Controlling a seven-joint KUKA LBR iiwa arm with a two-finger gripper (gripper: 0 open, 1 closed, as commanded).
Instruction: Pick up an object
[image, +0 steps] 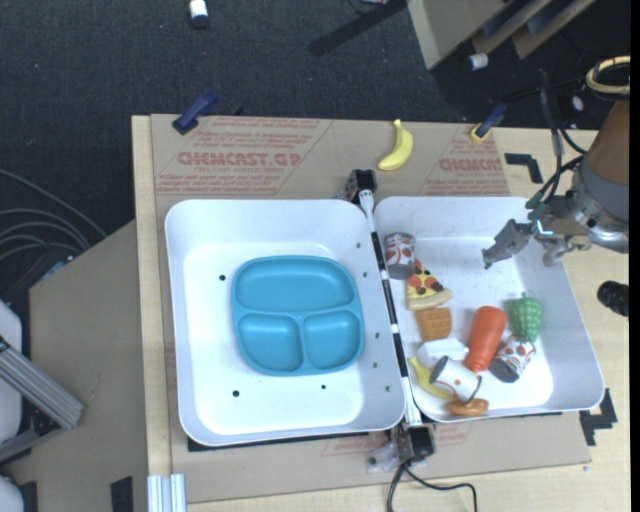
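The right bin holds several toy foods: a small can, a pizza slice, a square cracker, an orange carrot, a green piece, a second can on its side, a white cup over a banana, and a small brown item. My gripper hangs over the bin's upper right area, above bare floor, fingers spread apart with nothing between them. It is up and to the right of the carrot and green piece.
The left bin holds a blue three-compartment plate. A yellow banana lies on the cardboard behind the bins. The arm comes in from the right edge, with cables near it.
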